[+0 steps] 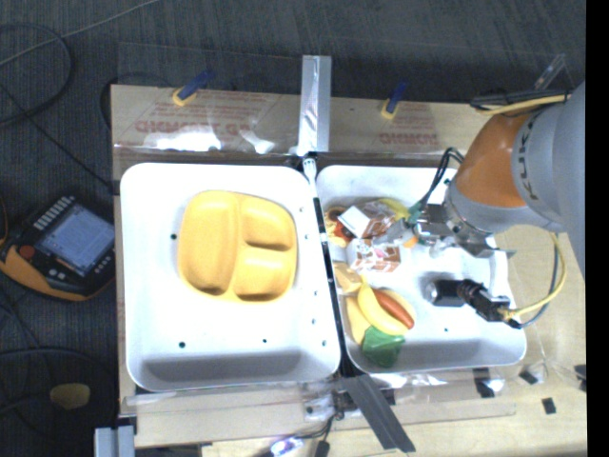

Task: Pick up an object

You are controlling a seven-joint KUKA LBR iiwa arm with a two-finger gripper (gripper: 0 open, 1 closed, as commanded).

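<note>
Yellow divided tray (236,246) alone in left bin (152,331), roughly centred. Right bin (457,341): heap of crinkled snack wrappers (371,241) along its left side. Lower in view, orange carrot-like toy (392,307) lying against a yellow piece (364,314), green piece (381,347) touching both. Gripper (426,228) low over right bin, just right of the wrappers. Opening hidden under the wrist, so cannot tell how wide or whether anything held. Grey arm (495,169) in from right.

A yellow three-compartment plate (238,246) lies centre left; printed snack packets (371,252), an orange toy (392,307) and a green toy (381,347) cluster right of centre.
</note>
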